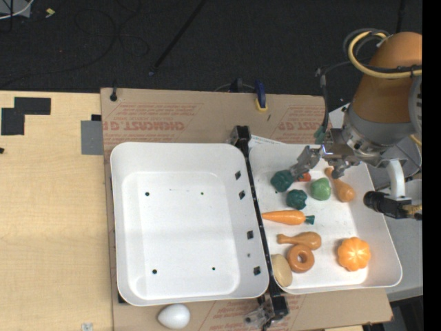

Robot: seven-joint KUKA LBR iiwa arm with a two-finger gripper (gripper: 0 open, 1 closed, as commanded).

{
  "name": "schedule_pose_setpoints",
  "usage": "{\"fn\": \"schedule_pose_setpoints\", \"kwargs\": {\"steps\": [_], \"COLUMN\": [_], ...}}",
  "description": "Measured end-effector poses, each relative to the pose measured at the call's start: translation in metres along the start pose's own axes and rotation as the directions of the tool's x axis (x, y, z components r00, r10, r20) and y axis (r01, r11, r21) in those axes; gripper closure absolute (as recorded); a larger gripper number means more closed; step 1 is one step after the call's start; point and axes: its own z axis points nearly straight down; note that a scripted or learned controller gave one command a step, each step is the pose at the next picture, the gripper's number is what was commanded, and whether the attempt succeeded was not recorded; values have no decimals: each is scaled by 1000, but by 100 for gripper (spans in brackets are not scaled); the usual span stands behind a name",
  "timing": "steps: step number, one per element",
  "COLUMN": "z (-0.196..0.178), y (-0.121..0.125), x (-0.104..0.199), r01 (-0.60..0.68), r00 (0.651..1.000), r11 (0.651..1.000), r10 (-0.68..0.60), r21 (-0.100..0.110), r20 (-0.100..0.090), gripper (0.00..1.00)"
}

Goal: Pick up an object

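End effector (318, 158) above toy food in the right bin (386, 267), frame right; finger state cannot be told.
Likely light, rigid, smooth plastic: pumpkin (353, 253) is round and may slip; carrot (284, 217) suits a mid-length grasp. Cardboard (172, 116) print appears inverted, not reliably legible.

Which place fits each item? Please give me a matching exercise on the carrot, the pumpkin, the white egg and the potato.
Things:
1. carrot
2. pumpkin
3. white egg
4. potato

Places:
A. outside both bins, on the bench at the front
B. front right corner of the right bin
C. middle of the right bin, lying crosswise
D. front left corner of the right bin

Pairs: 1-C, 2-B, 3-A, 4-D
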Motion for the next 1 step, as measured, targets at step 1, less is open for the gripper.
{"fn": "schedule_pose_setpoints", "kwargs": {"steps": [1], "z": [94], "y": [-33], "x": [13], "r01": [0], "r00": [1000], "r11": [1000], "r10": [0], "r21": [10], "r20": [-2], "gripper": [0]}}
